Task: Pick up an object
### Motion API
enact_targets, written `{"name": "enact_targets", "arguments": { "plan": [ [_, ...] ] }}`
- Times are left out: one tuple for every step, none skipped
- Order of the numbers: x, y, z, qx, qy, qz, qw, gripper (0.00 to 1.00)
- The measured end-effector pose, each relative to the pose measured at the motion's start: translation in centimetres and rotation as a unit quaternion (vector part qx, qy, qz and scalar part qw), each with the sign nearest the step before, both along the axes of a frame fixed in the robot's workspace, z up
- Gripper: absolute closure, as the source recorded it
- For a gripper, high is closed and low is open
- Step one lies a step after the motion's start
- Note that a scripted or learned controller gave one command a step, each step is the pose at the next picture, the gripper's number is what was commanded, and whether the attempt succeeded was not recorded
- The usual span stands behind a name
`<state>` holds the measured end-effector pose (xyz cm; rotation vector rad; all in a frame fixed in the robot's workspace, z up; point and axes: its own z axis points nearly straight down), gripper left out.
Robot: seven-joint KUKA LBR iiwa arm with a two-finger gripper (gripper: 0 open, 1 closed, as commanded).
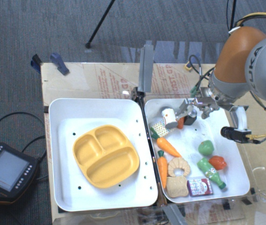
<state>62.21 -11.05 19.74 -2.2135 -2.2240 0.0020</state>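
The grey arm with its orange band reaches in low over the right-hand shallow white bin (243, 170), its two-finger gripper (185, 115) down at the bin's far left corner, presumably because that is where the nearest toy lies. Just beside it sits a small white cylinder with a red end (169, 117), tipped on its side, likely the target. Whether the hand is spread or closed I cannot tell (the wrist hides it). The yellow divided plastic plate (106, 155) lies alone in the left bin (60, 125).
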Motion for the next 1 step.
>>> {"name": "enact_targets", "arguments": {
  "plan": [
    [2.31,-3.83,-10.67,-0.0008,-0.002,-0.049,0.9988,0.00]
  ]
}}
